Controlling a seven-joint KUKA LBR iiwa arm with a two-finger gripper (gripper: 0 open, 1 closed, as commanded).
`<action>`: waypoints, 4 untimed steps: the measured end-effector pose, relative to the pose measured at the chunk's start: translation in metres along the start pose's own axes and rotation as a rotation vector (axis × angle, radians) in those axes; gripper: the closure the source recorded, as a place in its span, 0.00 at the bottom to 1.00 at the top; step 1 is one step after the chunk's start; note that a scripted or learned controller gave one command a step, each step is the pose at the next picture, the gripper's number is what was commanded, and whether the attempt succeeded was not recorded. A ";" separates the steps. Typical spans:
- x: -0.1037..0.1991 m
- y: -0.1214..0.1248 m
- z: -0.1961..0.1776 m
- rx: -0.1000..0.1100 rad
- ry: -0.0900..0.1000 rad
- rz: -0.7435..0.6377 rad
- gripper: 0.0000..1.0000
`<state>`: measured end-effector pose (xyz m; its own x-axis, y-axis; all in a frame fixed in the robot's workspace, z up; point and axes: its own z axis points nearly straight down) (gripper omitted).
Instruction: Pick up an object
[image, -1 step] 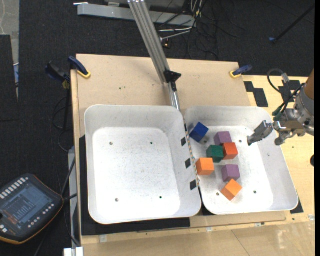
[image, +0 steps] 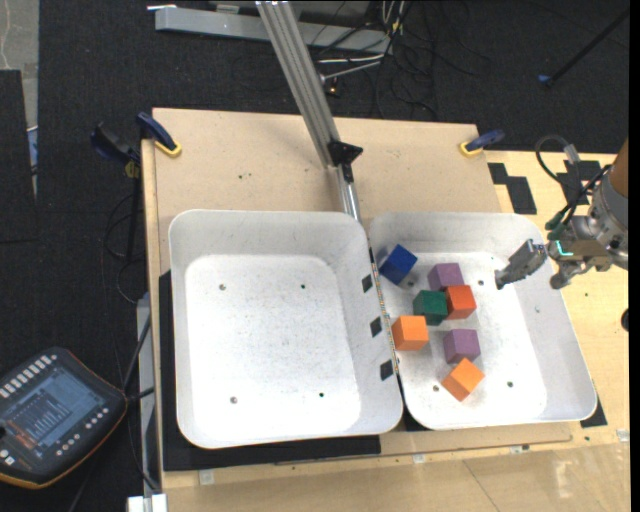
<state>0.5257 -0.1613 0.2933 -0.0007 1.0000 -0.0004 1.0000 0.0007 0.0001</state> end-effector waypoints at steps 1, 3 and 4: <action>-0.006 0.004 0.061 0.006 0.001 0.002 0.00; -0.004 -0.009 0.162 0.005 0.002 0.001 0.00; -0.005 -0.007 0.149 -0.002 -0.001 0.001 1.00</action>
<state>0.5187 -0.1663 0.1447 0.0002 1.0000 -0.0010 1.0000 -0.0002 0.0025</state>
